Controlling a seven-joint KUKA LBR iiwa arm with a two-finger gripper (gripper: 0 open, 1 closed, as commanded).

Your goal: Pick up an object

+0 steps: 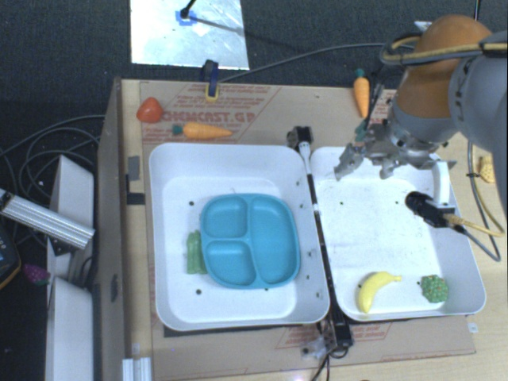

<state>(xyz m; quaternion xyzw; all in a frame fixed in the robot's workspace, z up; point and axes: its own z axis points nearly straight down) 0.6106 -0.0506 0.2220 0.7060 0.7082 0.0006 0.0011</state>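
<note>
While the gripper (pixel 367 163) hovers spread and empty over the right bin's (pixel 473 276) far edge, the approach step is underway. Banana (pixel 373 288) and broccoli (pixel 433 288) lie near the front wall, so the next move likely calls for travelling forward, then descending.

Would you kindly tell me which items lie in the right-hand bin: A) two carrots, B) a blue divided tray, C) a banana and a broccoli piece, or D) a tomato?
C: the banana and broccoli lie near the right bin's front edge.
</note>
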